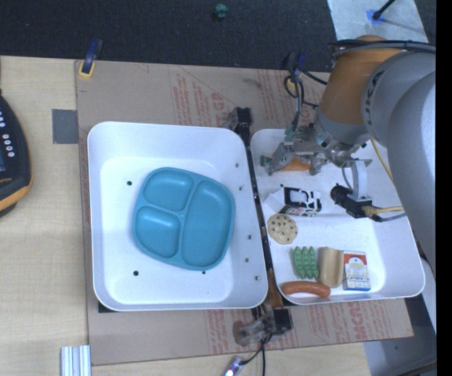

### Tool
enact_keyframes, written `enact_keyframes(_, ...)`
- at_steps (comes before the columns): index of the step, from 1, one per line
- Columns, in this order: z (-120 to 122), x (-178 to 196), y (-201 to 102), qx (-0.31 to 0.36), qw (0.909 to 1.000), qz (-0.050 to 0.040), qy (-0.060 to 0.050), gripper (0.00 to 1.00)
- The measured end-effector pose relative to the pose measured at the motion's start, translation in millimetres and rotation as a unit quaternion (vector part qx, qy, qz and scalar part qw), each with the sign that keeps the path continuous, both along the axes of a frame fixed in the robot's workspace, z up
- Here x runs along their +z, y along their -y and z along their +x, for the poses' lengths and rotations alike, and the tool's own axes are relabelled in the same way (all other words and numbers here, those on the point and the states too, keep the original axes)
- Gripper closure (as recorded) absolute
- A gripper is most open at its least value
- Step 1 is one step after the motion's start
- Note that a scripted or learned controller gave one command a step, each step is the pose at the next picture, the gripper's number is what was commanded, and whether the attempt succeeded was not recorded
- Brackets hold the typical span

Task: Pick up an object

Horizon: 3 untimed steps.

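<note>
Two white bins (100, 210) sit side by side. We see the gripper (308, 157) low over the carrot (294, 164), but cannot tell its grip.

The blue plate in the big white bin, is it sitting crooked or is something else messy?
The blue plate lies flat but turned askew to the left bin's walls. In the right bin, the cookie, sausage and small box lie loosely scattered. Nothing looks spilled or broken.
</note>
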State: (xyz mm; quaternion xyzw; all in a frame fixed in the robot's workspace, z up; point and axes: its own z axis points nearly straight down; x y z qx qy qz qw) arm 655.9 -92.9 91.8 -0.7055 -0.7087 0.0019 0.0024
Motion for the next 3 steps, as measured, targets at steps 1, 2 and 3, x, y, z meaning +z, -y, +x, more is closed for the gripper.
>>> enact_keyframes(1,0.0,0.0,-0.2,0.000,1.0000,0.0000,0.000,0.00)
enact_keyframes(2,-0.4,0.3,39.5,-0.001,1.0000,-0.0006,0.002,0.00)
enact_keyframes(3,-0.2,-0.3,4.1,0.000,1.0000,-0.0003,0.000,0.00)
